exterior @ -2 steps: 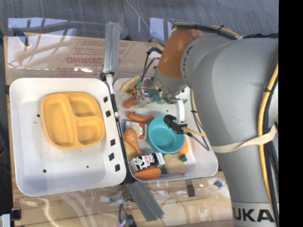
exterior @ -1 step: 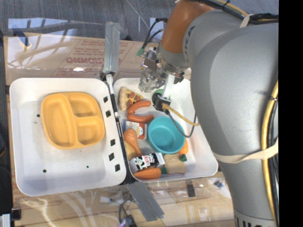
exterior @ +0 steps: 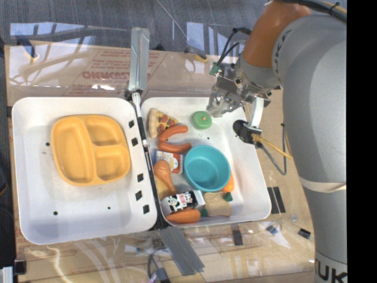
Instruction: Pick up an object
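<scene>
My gripper (exterior: 217, 109) hangs over the far part of the right bin (exterior: 254, 181), just right of a small green round piece (exterior: 202, 120). Nothing shows between its fingers. In that bin lie a pizza slice (exterior: 159, 121), two sausages (exterior: 172, 133) near it, a teal bowl (exterior: 207, 167), a chicken drumstick (exterior: 163, 177), a black-and-white carton (exterior: 179, 201), a third sausage (exterior: 184, 217), a tan bread piece (exterior: 217, 204) and a carrot (exterior: 228, 185) behind the bowl.
The left bin (exterior: 35, 217) holds a yellow divided tray (exterior: 90, 148). A metal bar (exterior: 139, 58) stands at the back between the bins. The arm's grey body (exterior: 312, 99) fills the right side, with cables by the bin's right wall.
</scene>
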